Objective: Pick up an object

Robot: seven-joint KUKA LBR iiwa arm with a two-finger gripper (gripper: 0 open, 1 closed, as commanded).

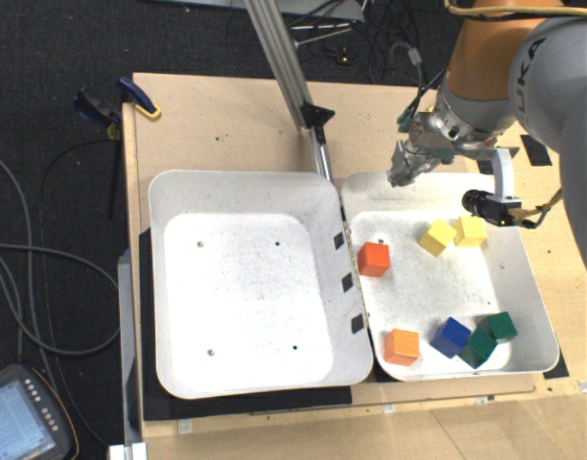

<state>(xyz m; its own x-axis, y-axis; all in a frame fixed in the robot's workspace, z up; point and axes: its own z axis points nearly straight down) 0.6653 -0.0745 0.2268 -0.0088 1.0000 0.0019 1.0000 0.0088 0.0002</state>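
Speckled matt white bins (246, 185), pale chipboard bench (217, 113), matt blocks (374, 259)

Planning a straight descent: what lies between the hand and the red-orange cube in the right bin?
Bare white bin floor in the camera view; nothing lies between the hand and the red-orange cube.

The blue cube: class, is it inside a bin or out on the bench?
Inside. The blue cube lies on the right bin floor, beside the green blocks.

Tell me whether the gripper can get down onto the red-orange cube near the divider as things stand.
Probably yes. The red-orange cube sits by itself in the right bin, apart from the yellow cubes, with nothing over it. The gripper hangs above the bin's far edge, a short move away.
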